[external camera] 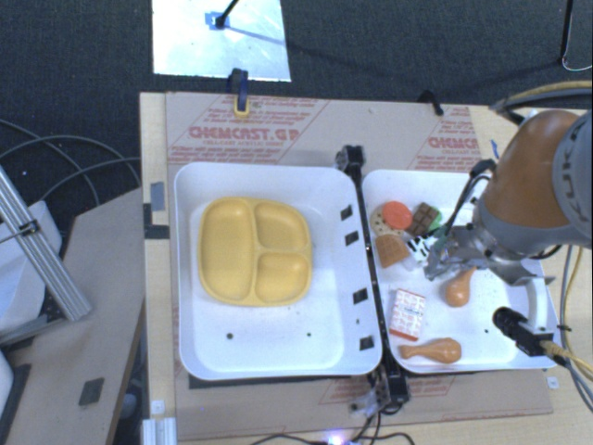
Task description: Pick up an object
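Arm (542,179) over right bin (528,355) — hand low among the toys.
Camera view: hand (443,260) sits mid-bin; can't tell its opening, or whether it has anything. Nearest candidate is the tan drumstick-shaped piece (458,290), just beside the hand toward the near rim, long axis roughly upright in frame. Second tan piece (431,349) lies crosswise at the near rim, red-white card (407,313) between. Left bin (199,341) carries a yellow tray (255,250) — well apart.

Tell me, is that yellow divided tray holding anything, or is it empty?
Empty. The yellow tray in the left bin shows three bare compartments; the toy food all lies in the right bin.
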Controlling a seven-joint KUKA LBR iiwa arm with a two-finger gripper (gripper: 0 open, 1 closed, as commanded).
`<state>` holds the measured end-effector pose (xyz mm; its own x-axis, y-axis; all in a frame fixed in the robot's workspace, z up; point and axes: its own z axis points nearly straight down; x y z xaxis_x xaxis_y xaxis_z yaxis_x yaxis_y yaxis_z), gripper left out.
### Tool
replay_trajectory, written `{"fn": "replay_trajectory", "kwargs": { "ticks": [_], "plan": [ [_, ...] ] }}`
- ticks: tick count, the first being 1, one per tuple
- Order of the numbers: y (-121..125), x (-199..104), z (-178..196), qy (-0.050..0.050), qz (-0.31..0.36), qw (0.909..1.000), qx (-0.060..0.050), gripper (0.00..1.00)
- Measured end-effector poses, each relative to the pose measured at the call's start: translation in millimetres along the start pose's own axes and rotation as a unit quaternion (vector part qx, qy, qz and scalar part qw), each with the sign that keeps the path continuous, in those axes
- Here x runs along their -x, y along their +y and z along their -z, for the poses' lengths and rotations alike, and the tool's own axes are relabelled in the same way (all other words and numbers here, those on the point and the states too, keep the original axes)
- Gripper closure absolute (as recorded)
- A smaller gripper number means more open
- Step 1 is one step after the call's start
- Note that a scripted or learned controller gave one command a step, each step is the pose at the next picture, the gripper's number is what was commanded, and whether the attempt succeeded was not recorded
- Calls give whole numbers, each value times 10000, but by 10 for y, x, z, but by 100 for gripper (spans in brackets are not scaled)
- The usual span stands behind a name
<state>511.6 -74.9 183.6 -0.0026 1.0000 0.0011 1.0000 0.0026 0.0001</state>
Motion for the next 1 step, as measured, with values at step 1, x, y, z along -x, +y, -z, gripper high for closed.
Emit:
{"fn": "replay_trajectory", "kwargs": {
  "ticks": [1],
  "plan": [
    [-247,-833,417,10,44,10000,19,100]
  ]
}}
